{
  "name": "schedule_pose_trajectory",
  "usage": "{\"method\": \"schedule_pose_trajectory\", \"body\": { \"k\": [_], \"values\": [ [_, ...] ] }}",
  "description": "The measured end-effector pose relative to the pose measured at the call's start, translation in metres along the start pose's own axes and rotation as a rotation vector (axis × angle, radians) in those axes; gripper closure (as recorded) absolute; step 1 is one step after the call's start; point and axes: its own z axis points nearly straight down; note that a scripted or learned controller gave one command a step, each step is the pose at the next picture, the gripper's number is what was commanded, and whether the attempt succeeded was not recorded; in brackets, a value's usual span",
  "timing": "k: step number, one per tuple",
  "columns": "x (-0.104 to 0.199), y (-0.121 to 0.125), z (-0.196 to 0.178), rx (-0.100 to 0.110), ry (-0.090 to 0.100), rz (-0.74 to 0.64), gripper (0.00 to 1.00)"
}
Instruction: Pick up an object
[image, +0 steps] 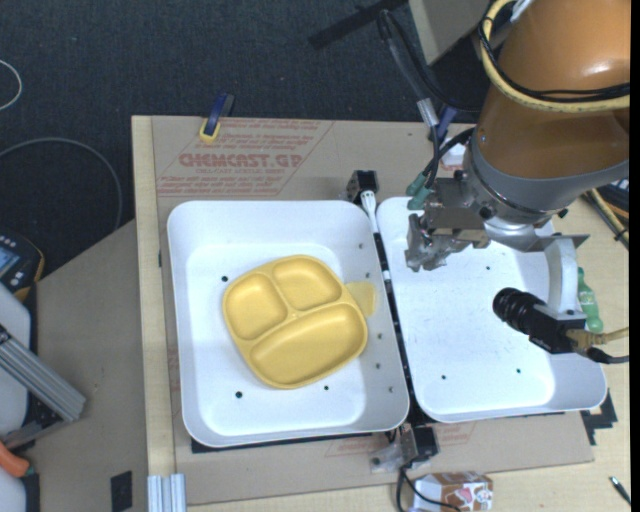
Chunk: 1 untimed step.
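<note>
The yellow divided plate (295, 320) lay flat in the middle of the left bin (196, 232), its three hollows facing up. It looked like moulded plastic: light, stiff, and smooth enough to slip. It was probably too wide to span, so the raised rim or one of the ribs between the hollows seemed the best place to pinch, most likely the rim on the right, nearest the arm. A small pale yellow tab (362, 297) stuck out at that right edge; whether it belonged to the plate could not be told. The gripper (428, 256) hung over the far left corner of the right bin (470, 395), well apart from the plate. Whether it was spread or pressed together could not be told. Between it and the plate stood the two bins' adjoining walls, which it would have to clear.
</note>
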Motion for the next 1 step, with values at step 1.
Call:
{"method": "schedule_pose_trajectory", "body": {
  "k": [1],
  "values": [
    [0.0109, -0.0080, -0.0548, -0.014, 0.000, 0.008, 1.00]
  ]
}}
